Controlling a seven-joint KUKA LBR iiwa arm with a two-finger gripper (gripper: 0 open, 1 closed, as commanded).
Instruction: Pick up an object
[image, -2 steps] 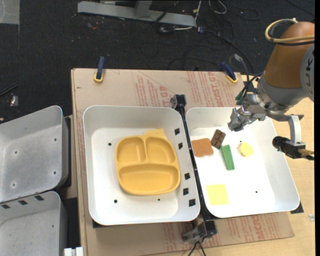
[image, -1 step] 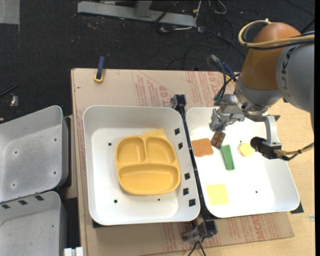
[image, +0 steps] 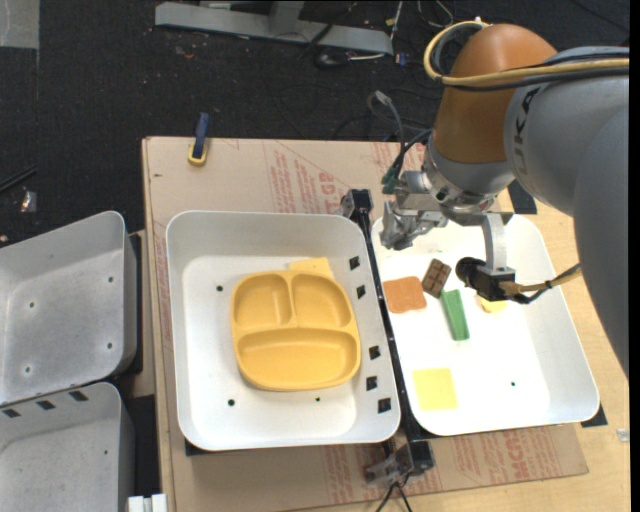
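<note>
The robot's jaws (image: 400, 228) are hanging over the far left corner of the right bin (image: 560, 330) on the bench, and whether they are parted or closed cannot be told from here; nothing is showing between them. The nearest thing to pick, an orange block (image: 405, 294), is lying just toward the viewer from them, with a small brown block (image: 435, 277) beside it and a green stick (image: 456, 314) running lengthwise toward the bin's near edge.

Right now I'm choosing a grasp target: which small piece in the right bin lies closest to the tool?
The brown block, just below the tool; the others lie farther.
</note>
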